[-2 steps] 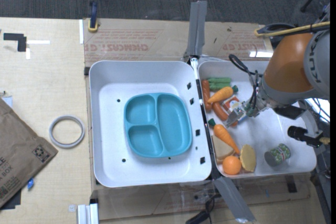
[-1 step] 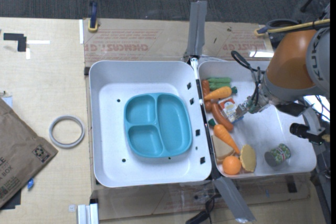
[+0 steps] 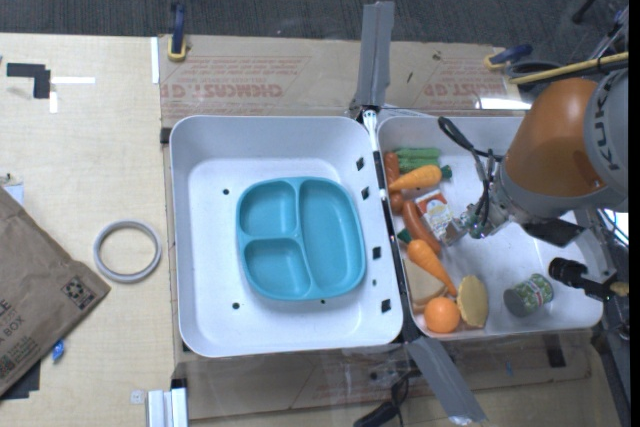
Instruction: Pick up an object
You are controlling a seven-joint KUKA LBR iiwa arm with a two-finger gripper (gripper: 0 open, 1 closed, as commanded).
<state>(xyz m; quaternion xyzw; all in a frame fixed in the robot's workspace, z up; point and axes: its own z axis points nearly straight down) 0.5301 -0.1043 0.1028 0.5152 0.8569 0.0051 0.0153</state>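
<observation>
Several toy foods crowd the right bin [image 3: 590, 315]: carrots [image 3: 432, 263], an orange [image 3: 441, 315], a green can [image 3: 529, 295]; the gripper [image 3: 472, 223] hangs just beside the carrots, its state impossible to tell. Carrots look light, rigid, smooth plastic, likely slippery, best pinched across the thicker middle. Left bin [image 3: 200, 215] holds a teal divided tray [image 3: 300, 237]; wooden bench [image 3: 70, 165] and cardboard surround.

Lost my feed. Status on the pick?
Claw low in right bin, nothing seen held. Carrots and packet beside it. Blue tray alone in left bin.
</observation>
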